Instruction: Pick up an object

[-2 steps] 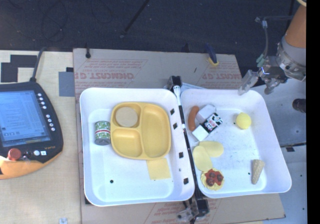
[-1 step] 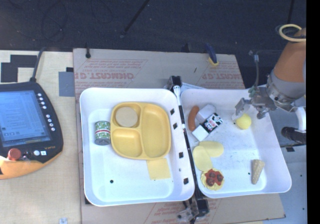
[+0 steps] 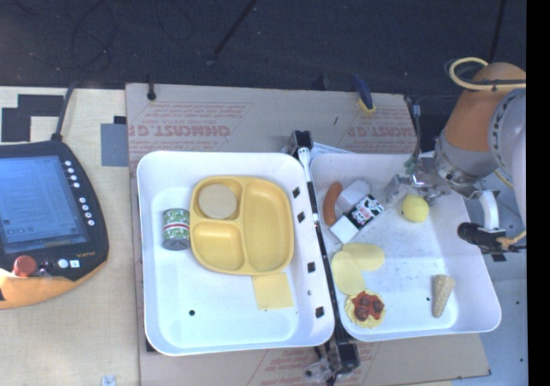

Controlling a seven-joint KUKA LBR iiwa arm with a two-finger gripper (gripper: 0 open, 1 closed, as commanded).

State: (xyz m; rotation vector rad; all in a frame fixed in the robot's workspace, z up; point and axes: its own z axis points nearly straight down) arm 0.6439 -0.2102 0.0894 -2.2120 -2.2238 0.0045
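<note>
Lemon [image 3: 415, 208], small, round and smooth yellow, lies in the right bin [image 3: 468, 320] near its upper edge, just beneath the metal gripper [image 3: 416, 187], whose grip state I cannot tell. Nearby lie a ridged cone [image 3: 442, 293], a glossy sausage [image 3: 332, 203] and a flat yellow slice [image 3: 347, 272].
</note>
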